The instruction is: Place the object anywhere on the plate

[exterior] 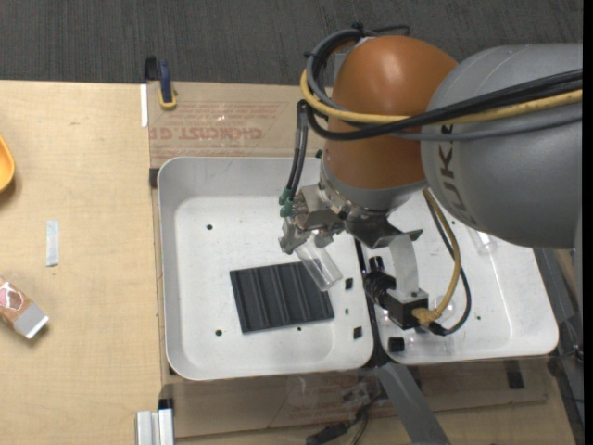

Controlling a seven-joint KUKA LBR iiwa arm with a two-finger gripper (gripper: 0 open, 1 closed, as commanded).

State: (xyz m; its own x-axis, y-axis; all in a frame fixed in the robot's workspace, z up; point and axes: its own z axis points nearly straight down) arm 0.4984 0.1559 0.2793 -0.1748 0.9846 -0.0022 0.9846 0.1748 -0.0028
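A black ribbed rectangular plate lies flat on the floor of the left white bin, toward its front right. My gripper hangs just above the plate's far right corner, under the big orange wrist band. A pale translucent piece shows at the gripper's tip, touching or overlapping the plate's corner; I cannot tell whether it is a separate object or part of the gripper. The arm's bulk hides the bin floor behind the gripper.
The right white bin lies under the arm, with black cabling and a connector dangling over the divider. On the wooden bench to the left are a small white strip, a wrapped item and an orange thing.
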